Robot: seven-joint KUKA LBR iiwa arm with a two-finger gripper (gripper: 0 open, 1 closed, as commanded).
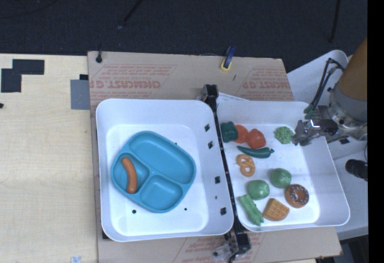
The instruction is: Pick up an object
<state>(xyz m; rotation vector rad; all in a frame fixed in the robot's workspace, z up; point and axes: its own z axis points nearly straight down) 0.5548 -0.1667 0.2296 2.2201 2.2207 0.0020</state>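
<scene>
The right bin (336,196) holds several toy foods. Among them are a broccoli floret (284,134), a red tomato (254,137), a dark green pepper (228,131), a pretzel (245,164), two round green fruits (280,178) (258,188), a chocolate donut (296,195), an orange waffle wedge (276,209) and a pea pod (251,209). My gripper (305,134) hangs over the right bin's upper right part, just right of the broccoli. I see nothing held in it.
The left bin (108,136) carries a blue divided plate (174,163) with a toy sausage (129,174) in its left compartment. A black divider (220,160) runs between the bins. A slim green chili (256,151) lies below the tomato.
</scene>
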